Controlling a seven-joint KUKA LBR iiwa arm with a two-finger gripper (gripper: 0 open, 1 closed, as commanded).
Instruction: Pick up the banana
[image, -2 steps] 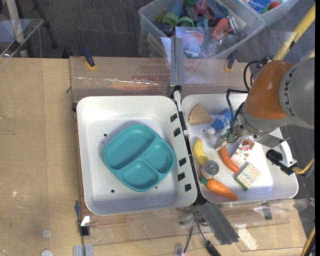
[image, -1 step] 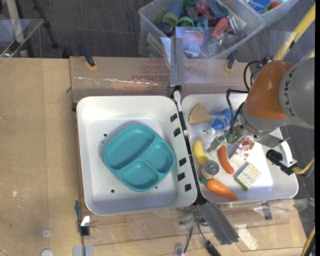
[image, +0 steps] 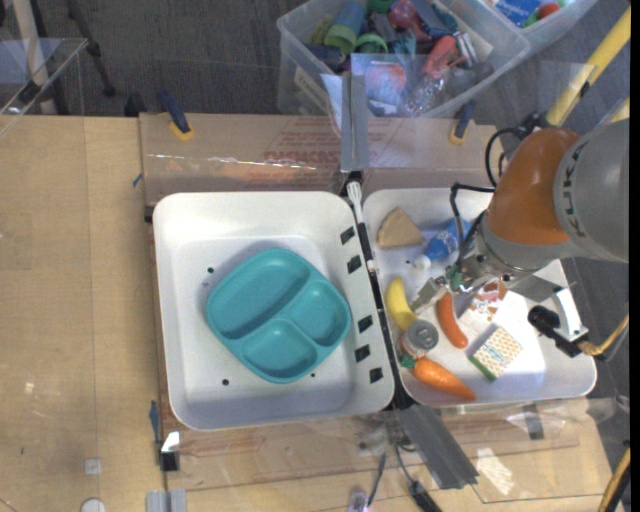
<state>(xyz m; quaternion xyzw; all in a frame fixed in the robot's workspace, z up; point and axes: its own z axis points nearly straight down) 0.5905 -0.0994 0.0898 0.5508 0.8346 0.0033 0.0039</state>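
At the near edge of the right bin (image: 570, 375), closest to our lens, a carrot (image: 441, 375) lies on its side, with a small round can (image: 423, 336) touching it at about eleven o'clock and a patterned packet (image: 495, 351) just beside it at two o'clock. The banana (image: 399, 303), the thing we are after, lies lengthwise against the bin's left wall, at about ten o'clock from the can and just beside it. The gripper (image: 458, 281) hangs low over the clutter at three o'clock from the banana, near it but apart; an orange sausage-shaped piece (image: 451, 321) sits directly under the gripper at its six o'clock. We cannot tell from this slanted view how the gripper's fingers stand, and nothing shows between them. A tan wedge (image: 399, 230) rests at twelve o'clock from the banana, a blue-capped bottle (image: 438, 247) beside it. In the left bin (image: 180, 300), a teal divided plate (image: 277, 313) sits well apart from the work. As we judge it, the approach is unfinished: we should shift toward nine o'clock, centre over the banana's middle, span its narrow width, and descend clear of the wall and the can, since a grasp taken here would likelier catch the orange piece.
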